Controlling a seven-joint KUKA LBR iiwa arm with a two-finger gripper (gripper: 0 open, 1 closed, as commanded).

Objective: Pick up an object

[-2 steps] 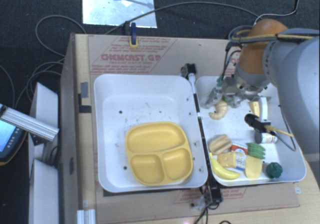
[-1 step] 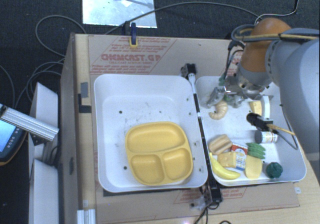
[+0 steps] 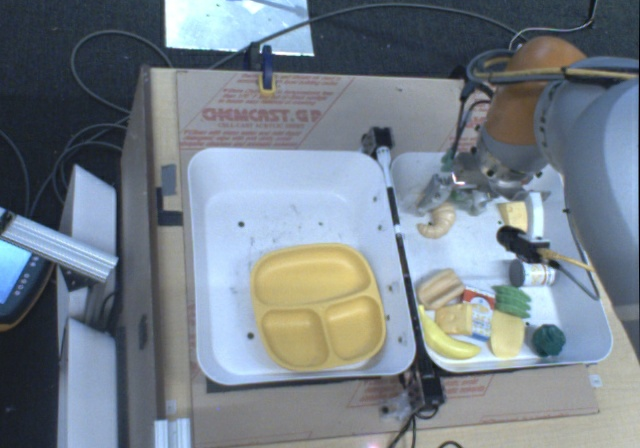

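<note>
Robot arm reaching into the right-hand bin of toy food

Grey robot arm with an orange band point(image 3: 560, 106) is entering from the right side of the overhead camera view and leaning down over the far end of the right shallow white plastic bin point(image 3: 600, 341). Its two-finger metal gripper point(image 3: 452, 188) is hanging low at that bin's far left corner, just above a pale tan curved toy piece shaped like a cashew point(image 3: 436, 223). How far the claw is parted cannot be told, and nothing can be seen sitting in it.

Other toy items are lying nearer the camera in the same bin: a brown bread-roll-shaped toy point(image 3: 440, 287), a yellow plastic banana point(image 3: 449, 340) along the near wall, a pale yellow block like a wedge of cheese point(image 3: 507, 334), a flat green leafy-looking piece point(image 3: 513, 300), a dark green round toy point(image 3: 547, 339) in the near right corner, and a small white cylinder with a dark cap point(image 3: 528, 273).

Beside it, touching along a shared edge, the left shallow white plastic bin point(image 3: 215, 236) is holding a yellow plastic tray with three compartments point(image 3: 318, 304), lying flat toward the near right part of that bin. Both bins are resting on a brown cardboard sheet with red printing point(image 3: 260, 116).
</note>
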